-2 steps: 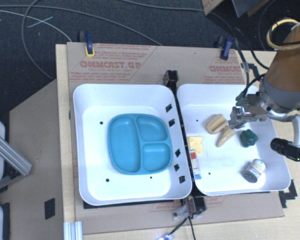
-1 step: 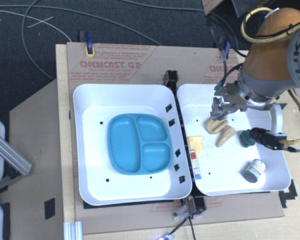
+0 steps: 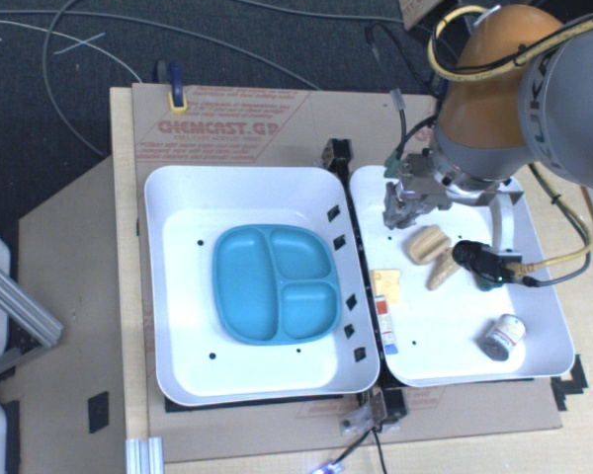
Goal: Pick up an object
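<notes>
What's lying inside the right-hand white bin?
Two tan blocks, a flat yellow-and-white card and a small silvery can. The arm and claw cover the far end of the bin, hiding anything there.

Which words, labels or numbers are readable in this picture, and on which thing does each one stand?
"CHEMCAST GP": red print on the brown board behind the left bin.
Smaller red lines around it: too blurred to read.
Flat card in the right bin: print too small.
Small round container: label unreadable.

Lit brightly and evenly from above. Slightly washed out on the left bin (image 3: 178, 294), with faint, soft shadows along its rim. Dim over the dark floor (image 3: 40, 87). Mildly soft throughout.
</notes>
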Controlling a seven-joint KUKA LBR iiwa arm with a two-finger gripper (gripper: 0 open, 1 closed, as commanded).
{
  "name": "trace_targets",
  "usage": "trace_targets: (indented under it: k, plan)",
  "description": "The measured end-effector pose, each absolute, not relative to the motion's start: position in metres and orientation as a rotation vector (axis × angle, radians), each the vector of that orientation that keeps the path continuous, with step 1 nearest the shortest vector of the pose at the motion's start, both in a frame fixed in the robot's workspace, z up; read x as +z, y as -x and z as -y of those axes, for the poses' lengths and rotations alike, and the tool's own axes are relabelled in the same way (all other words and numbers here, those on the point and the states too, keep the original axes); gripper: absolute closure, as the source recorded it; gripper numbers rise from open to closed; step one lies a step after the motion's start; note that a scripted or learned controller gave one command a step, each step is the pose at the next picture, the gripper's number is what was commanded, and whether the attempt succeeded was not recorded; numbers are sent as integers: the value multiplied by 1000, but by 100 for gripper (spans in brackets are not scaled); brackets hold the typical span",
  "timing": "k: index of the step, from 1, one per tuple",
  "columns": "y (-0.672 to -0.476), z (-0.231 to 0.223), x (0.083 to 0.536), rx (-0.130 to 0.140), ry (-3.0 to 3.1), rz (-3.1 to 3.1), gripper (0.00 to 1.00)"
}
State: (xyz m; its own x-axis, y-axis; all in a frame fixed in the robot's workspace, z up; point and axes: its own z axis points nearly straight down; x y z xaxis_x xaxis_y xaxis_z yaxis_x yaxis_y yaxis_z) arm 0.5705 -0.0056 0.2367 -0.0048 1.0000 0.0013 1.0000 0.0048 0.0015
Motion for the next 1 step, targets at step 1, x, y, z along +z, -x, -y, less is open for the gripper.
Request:
trace_targets:
  k: [1]
  plan:
    - [-588, -38, 239, 5, -2215, -2227, 100]
